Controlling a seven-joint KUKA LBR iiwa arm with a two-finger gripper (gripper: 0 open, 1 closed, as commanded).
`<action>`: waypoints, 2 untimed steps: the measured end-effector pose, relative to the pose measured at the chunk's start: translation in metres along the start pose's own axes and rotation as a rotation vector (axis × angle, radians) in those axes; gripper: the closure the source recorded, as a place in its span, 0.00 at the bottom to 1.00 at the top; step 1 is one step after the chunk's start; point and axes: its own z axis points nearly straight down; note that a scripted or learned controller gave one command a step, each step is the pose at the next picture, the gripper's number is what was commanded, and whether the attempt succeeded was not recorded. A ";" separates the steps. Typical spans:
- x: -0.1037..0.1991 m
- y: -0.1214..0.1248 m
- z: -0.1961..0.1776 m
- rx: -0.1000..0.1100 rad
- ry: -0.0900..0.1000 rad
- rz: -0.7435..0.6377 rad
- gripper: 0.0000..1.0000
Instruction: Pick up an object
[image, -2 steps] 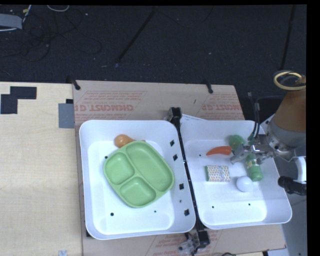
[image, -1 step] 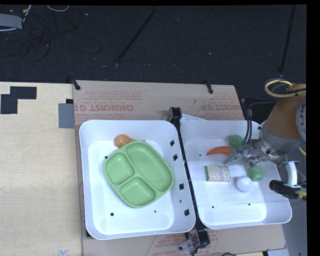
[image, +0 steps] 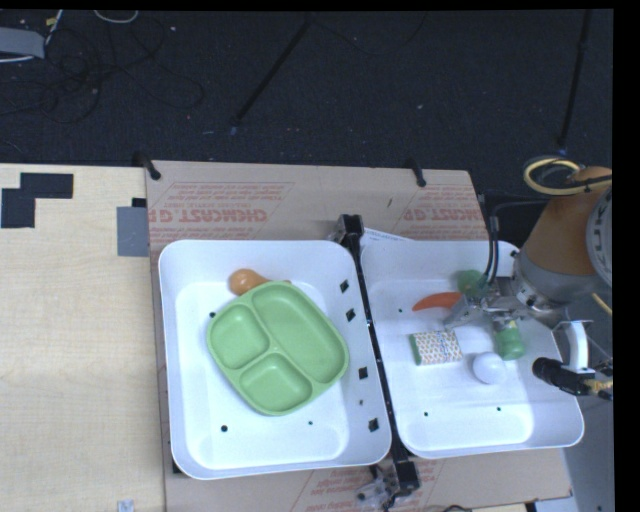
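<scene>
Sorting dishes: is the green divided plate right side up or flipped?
Right side up: the green divided plate shows three hollow compartments facing the camera.

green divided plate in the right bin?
No, the green divided plate lies in the left bin, beside an orange ball.

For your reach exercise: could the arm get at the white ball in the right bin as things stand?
Probably yes. The white ball lies uncovered in the right bin, close below the gripper, with the patterned block beside it.
</scene>
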 end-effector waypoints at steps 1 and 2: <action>-0.002 -0.003 -0.005 0.006 -0.005 0.000 1.00; -0.002 -0.001 -0.047 0.009 -0.010 0.006 1.00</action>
